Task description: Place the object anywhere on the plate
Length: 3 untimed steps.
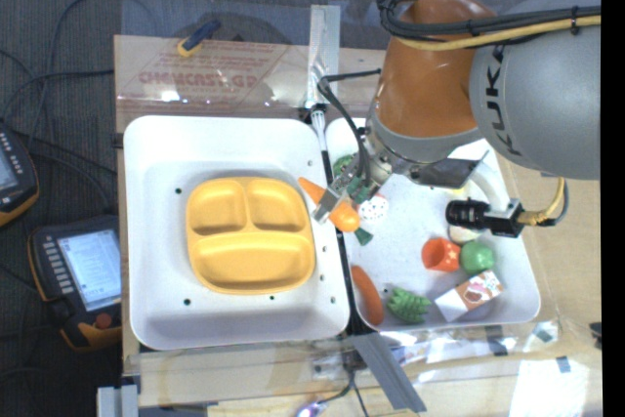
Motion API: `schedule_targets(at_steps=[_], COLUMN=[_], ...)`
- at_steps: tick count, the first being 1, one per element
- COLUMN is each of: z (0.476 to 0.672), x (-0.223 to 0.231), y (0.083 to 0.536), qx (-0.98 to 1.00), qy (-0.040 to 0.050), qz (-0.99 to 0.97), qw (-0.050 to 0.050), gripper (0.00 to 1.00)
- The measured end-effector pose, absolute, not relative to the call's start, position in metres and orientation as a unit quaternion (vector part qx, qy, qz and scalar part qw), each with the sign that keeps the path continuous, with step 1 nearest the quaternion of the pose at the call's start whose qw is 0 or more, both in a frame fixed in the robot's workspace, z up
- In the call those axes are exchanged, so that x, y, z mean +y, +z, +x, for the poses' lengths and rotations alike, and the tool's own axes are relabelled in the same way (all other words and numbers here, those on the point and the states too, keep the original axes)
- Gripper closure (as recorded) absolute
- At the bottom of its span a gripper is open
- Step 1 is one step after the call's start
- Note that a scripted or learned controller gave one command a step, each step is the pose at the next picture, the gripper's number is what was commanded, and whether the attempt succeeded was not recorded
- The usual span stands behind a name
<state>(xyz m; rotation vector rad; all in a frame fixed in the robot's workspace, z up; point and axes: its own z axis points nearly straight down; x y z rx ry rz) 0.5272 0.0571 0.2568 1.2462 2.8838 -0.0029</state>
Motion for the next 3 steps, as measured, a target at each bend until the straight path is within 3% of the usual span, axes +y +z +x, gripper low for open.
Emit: schedule_targets(at_steps=[1,2,3], z=[0.527,0.502,0.502], x=[0.057,0.124,0.124], y=[0.257,0.231,0.231], qx=[0.918,0.889,0.889], qy=[-0.0012,-0.0011,-0.0012], qz=[0.397,0.459,0.459], qw=[0.000,-0.001,-0.001], gripper=[0.00,0.00,0.00])
